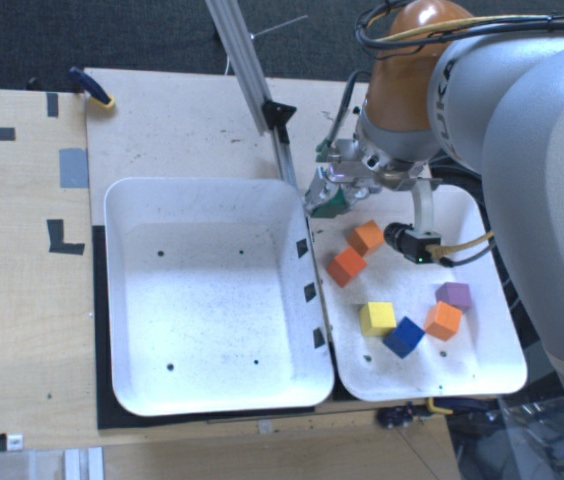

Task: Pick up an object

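My gripper (328,200) hangs over the back left corner of the right bin (492,373), next to the wall shared with the left bin. A small green block (333,204) shows between its fingertips, and the fingers are shut on it. Loose blocks lie on the right bin's floor: an orange one (367,236), a red-orange one (346,265), a yellow one (378,317), a blue one (403,337), another orange one (443,320) and a purple one (453,294). The wrist and its orange band hide the bin's back edge.
The left bin (117,218) lies beside the right one, its floor bare white. A slanted metal rail (247,58) runs down to the bins' shared back corner, close to the gripper. A black cable fitting (410,242) hangs over the right bin.
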{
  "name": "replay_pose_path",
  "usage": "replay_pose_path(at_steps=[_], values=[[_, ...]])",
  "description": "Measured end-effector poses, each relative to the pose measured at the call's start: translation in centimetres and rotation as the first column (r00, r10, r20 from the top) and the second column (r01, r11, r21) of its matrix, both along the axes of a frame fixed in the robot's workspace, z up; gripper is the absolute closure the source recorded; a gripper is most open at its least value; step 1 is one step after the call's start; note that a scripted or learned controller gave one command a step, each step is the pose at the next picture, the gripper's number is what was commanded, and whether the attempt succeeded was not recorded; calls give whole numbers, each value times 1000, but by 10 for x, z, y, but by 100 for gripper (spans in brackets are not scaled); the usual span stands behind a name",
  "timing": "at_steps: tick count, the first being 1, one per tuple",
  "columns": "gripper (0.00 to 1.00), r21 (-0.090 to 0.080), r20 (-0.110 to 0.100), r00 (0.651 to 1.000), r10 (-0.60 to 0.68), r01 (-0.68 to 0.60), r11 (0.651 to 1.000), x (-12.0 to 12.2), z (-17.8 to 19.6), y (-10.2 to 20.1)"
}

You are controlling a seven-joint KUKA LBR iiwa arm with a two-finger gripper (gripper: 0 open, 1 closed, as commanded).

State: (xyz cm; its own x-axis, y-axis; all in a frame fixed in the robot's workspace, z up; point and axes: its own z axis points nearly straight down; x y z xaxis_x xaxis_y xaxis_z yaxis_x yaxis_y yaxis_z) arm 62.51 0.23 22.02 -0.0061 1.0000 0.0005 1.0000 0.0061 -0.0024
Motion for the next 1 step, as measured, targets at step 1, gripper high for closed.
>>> replay_pose_path(at_steps=[1], values=[[100,0,0,1000,1,-1,1000,12,-6,56]])
